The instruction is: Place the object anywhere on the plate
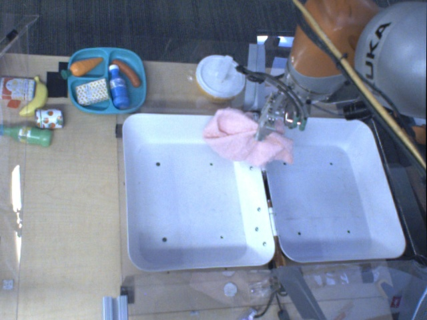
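Observation:
A crumpled pink cloth [239, 139] hangs over the back end of the divider between the two white bins. My gripper [264, 131] comes down from the right onto the cloth's right part. Its fingers are shut on a fold of the cloth, and the fabric bunches up around them. The blue sectioned plate [135, 64] lies on the bench at the back left, beyond the left bin. It holds a toy carrot, a small blue bottle, a sausage and a cracker-like piece.
The left bin [187, 245] and the right bin [373, 199] sit side by side. A white and yellow lidded cup [217, 77] stands behind the left bin. A banana [37, 96], a small can [49, 118] and a green bottle [27, 135] lie at the far left.

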Controlling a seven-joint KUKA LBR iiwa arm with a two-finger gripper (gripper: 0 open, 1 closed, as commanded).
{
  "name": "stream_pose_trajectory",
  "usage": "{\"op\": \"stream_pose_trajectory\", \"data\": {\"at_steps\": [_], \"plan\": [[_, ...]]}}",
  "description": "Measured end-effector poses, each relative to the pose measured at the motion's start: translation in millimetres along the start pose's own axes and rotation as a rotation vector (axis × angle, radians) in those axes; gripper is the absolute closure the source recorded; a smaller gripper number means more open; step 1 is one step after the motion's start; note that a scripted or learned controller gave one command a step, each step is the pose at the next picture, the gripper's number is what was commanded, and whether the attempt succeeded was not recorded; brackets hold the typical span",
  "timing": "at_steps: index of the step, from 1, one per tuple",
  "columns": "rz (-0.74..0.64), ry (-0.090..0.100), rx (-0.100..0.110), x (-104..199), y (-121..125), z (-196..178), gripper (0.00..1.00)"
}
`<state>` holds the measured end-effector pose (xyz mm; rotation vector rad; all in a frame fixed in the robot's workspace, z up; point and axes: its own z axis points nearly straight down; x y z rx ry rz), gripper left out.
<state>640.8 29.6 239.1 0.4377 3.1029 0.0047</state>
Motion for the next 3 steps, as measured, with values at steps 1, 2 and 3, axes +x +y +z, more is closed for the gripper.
{"op": "stream_pose_trajectory", "data": {"at_steps": [1,2,3], "plan": [[-0.28,0.0,-0.001,-7,53,13,1.0],[-0.281,0.0,-0.001,0,102,13,1.0],[-0.281,-0.001,-0.002,0,102,13,0.0]]}}
